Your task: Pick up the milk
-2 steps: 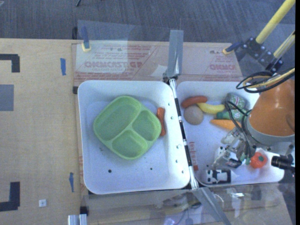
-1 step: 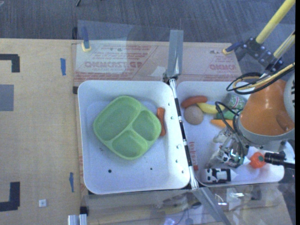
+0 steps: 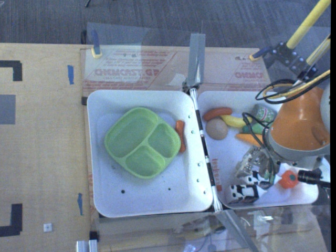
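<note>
Milk (image 3: 244, 192) at 6 o'clock corner of right bin (image 3: 226, 156), black-and-white carton lying near the front wall.
Gripper (image 3: 257, 167) hovers at milk's 1 o'clock, grip state can't tell; tomato (image 3: 287, 179) at 3 o'clock; green plate (image 3: 143, 142) in left bin (image 3: 105, 193).

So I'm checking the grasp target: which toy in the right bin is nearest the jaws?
The black-and-white milk carton, at the bin's front edge just below the gripper.

The arm (image 3: 302, 122) is a rounded grey body with a broad orange band. Black and yellow cables loop off it toward 12 o'clock. The gripper (image 3: 256, 167) at 8 o'clock is pale, glinting metal.
</note>
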You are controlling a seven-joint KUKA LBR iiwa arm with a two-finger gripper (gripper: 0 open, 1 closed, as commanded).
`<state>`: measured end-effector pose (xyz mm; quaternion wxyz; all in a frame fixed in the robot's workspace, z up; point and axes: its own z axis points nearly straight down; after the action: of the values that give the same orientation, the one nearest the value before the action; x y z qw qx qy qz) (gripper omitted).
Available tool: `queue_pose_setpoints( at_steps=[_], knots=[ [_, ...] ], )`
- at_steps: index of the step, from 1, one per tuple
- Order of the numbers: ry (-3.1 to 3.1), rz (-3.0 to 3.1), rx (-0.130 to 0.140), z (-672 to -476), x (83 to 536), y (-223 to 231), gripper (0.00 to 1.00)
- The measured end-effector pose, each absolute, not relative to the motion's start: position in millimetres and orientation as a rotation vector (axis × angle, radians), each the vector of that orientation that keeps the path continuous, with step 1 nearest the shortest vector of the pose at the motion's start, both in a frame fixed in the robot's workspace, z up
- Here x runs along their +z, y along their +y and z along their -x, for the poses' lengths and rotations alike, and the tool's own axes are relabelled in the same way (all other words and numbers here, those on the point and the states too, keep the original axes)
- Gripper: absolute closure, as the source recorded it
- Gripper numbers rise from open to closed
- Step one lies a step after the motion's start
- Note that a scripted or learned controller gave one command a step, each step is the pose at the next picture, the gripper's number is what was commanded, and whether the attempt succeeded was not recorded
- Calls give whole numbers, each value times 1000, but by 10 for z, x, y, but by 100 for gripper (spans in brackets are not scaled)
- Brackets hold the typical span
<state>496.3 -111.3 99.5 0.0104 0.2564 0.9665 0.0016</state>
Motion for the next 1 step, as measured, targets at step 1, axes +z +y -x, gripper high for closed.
queue_pose_setpoints(
  at_steps=[1],
  knots=[
    [3109,-406,2,-4807,1850,-407,100]
  ],
)
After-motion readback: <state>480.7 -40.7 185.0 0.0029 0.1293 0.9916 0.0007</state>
